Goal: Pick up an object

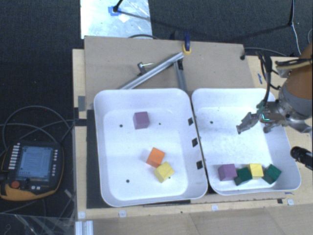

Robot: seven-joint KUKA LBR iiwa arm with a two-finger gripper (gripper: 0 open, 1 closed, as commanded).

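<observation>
My arm (298,89) comes in from the right edge, grey with the orange band up by the wrist, bent so it reaches leftward over the right bin (215,99). My tool (247,124) hangs above that bin's upper middle, over bare white floor, with nothing between the fingers. Can't honestly tell if they're apart or together from this angle, it's just a dark grey blob.

The table (215,60) is a tan board carrying both bins side by side, with dark carpet all around it. A metal rod (151,72) lies slanted on the board beyond the left bin (105,131), and a teach pendant (32,168) sits on the floor way off to the left.

Blocks: near the front wall of my bin, well below the tool, there's a row of purple block (227,171), dark green block (242,175), small yellow block (256,170) and another green block (272,173), packed close. Over in the left bin, far left of the tool, sit a second purple block (141,120), an orange block (155,156) and a yellow block (164,172) touching it.
</observation>
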